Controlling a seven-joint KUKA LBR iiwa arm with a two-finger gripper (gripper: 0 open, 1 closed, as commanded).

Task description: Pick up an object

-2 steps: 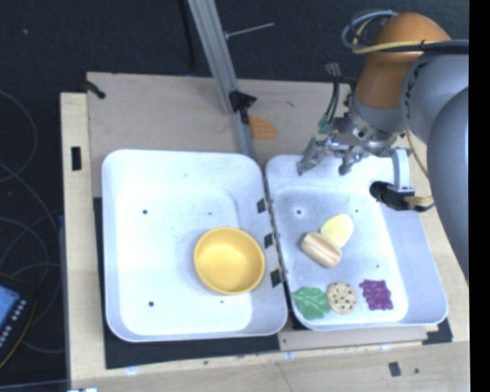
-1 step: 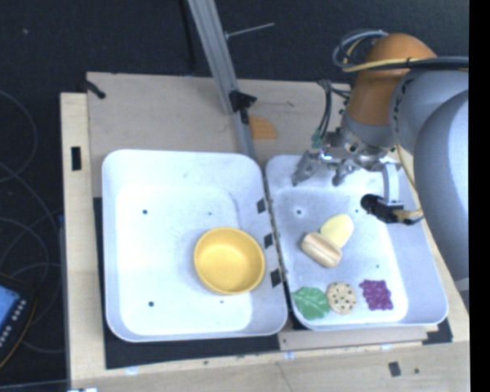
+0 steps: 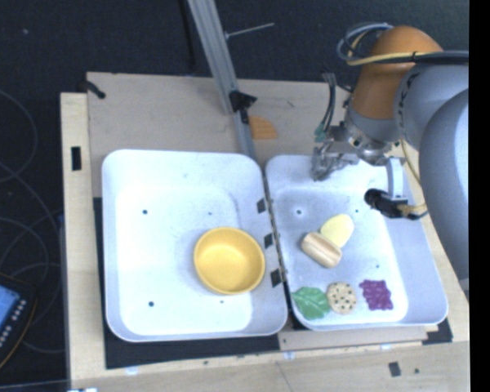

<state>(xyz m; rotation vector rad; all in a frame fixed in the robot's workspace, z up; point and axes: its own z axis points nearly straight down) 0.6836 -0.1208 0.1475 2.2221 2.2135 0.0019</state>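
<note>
Gripper hanging over the far corner of the right bin, at about twelve o'clock from the items below; whether anything is clamped, impossible to tell from this slant. Nothing visibly held.

Likeliest target: the tan bread-roll piece, lying near the middle of the right bin, at roughly six o'clock from the gripper, touching the pale yellow wedge at its one o'clock side. Probably light, hollow toy plastic: stiff, smooth, somewhat slippery, prone to rolling or squirting out under an off-centre pinch. Best taken across the short width at mid-length, away from the end touching the wedge, to avoid nudging both.

Along the near edge of the right bin, at five to seven o'clock from the roll: green leaf, round speckled cookie just beside it, purple grape cluster near that. All flat and low, likely harder to pinch from above.

Left bin holding one yellow bowl, upright, toward its three o'clock side, near the divider between the bins. Thin rim, likely light but awkwardly wide for a grasp.
</note>
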